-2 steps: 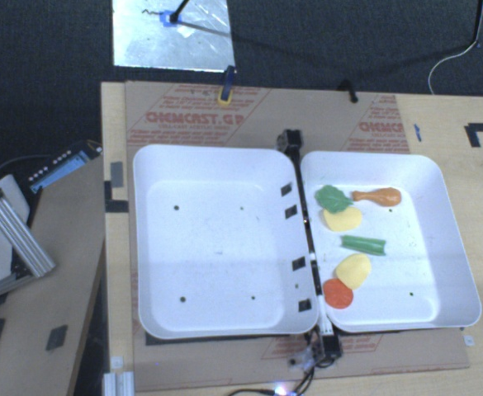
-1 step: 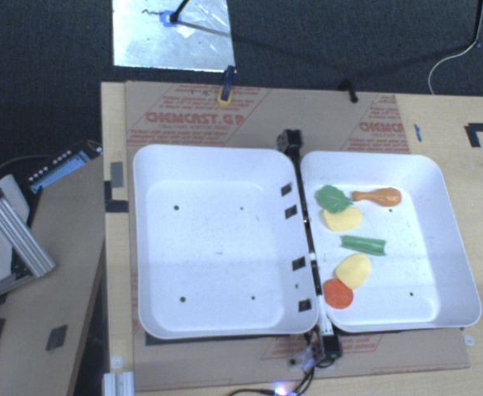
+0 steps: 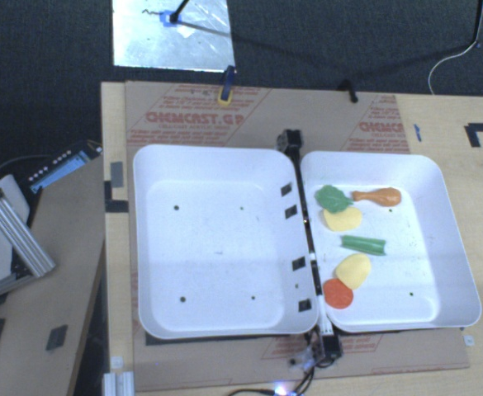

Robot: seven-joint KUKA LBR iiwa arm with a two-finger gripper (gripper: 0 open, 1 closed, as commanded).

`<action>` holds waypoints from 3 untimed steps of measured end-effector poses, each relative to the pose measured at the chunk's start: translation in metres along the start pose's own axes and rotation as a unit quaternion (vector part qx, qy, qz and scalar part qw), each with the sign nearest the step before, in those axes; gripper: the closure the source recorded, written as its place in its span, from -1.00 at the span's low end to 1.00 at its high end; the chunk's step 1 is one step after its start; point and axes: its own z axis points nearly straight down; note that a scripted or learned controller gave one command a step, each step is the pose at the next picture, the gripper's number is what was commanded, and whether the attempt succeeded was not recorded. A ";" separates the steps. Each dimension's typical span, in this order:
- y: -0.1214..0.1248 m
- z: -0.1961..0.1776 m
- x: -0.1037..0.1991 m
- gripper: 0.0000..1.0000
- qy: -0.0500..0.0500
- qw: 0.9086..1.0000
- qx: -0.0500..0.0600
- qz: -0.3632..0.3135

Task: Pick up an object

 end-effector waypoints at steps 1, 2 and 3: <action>0.000 0.000 0.001 1.00 0.000 1.000 0.000 0.000; 0.000 0.000 0.002 1.00 0.000 1.000 0.000 -0.001; 0.000 0.000 -0.002 1.00 0.000 1.000 0.000 0.000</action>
